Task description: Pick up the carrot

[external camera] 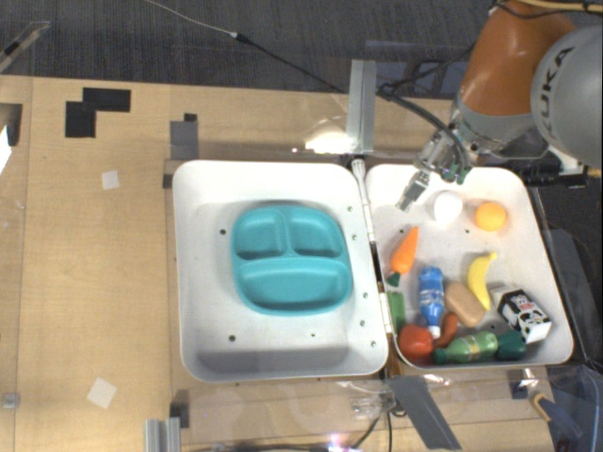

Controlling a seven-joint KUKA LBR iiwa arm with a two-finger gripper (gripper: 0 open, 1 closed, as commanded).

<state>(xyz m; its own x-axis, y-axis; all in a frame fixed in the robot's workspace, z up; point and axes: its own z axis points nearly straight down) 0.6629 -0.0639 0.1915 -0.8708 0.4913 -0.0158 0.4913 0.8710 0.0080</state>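
The carrot [405, 249] is orange and lies tilted near the left wall of the right bin [528, 201], thick end up, with a green stub at its lower end. My gripper [424, 185] hangs over the far left part of that bin. It is above and slightly right of the carrot, apart from it, with nothing seen in it. The grey arm with its orange band comes in from the upper right.
Crowding the right bin are a white ball [446, 205], an orange [490, 217], a banana [480, 279], a blue bottle [431, 295], a red tomato [415, 342], a green cucumber [466, 347] and a small carton [524, 315]. The left bin [203, 205] holds a teal divided plate [287, 257].
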